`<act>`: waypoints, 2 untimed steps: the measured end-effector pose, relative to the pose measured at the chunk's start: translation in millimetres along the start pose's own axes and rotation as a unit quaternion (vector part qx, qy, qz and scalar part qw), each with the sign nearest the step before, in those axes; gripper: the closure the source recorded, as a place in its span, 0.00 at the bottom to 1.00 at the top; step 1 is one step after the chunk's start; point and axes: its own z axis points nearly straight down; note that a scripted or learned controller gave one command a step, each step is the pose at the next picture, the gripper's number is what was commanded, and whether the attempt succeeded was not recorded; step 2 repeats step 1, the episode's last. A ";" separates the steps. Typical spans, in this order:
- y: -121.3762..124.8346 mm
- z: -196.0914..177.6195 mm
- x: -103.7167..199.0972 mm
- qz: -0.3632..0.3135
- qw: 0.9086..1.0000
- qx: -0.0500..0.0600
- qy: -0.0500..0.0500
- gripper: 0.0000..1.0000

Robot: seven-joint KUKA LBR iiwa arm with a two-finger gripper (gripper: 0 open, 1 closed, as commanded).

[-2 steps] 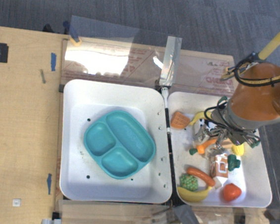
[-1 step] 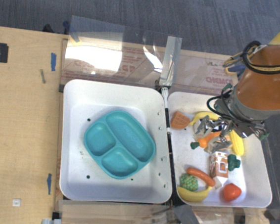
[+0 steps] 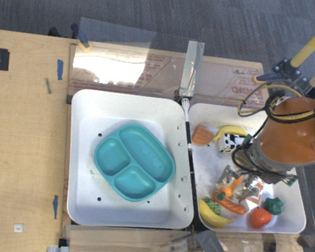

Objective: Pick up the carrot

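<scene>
In the camera view one carrot (image 3: 232,205) lies in the right bin (image 3: 299,213), just beside one banana (image 3: 214,212) and one tomato (image 3: 260,217). One gripper (image 3: 239,187) hangs over it — whether its jaws are apart, I cannot tell. One teal tray (image 3: 134,161) sits in the left bin (image 3: 83,143) — both on a wooden bench (image 3: 15,152).

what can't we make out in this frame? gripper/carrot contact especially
- Gripper, camera view: finger state and any contact with the carrot are unreadable; the parts are small and cluttered, and the arm's orange band overhangs them.
- Black-and-white toy: partly hidden by the arm.
- Right bin: its upper right part is covered by the arm.
- Small items under the gripper: too blurred to identify.
</scene>
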 end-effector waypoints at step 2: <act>13.3 -94.9 -19.0 0.073 0.997 0.003 -0.002 1.00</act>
